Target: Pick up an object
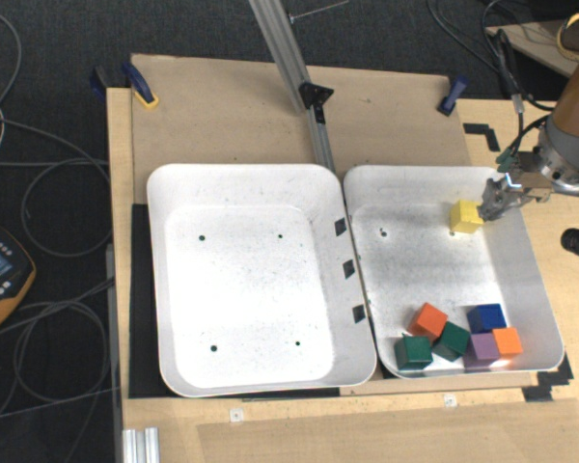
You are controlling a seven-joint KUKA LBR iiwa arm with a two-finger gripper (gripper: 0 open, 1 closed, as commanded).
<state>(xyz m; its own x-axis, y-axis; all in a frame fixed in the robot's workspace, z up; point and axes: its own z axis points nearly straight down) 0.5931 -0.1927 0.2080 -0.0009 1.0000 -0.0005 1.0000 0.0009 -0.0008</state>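
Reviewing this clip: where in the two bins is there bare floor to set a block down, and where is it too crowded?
The left bin has bare floor wall to wall. In the right bin the middle is free, bordered by the yellow block beside the gripper above and the cluster below. Crowded: the near right corner, with orange, green, blue and purple blocks bunched together.

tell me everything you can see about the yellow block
The yellow block is a small plain cube, solid yellow, with a matte look. It is in the right bin, in its upper right part, far from the cluster of colored blocks at the lower edge. The claw is right against its right side; whether the block is gripped or lifted cannot be told.
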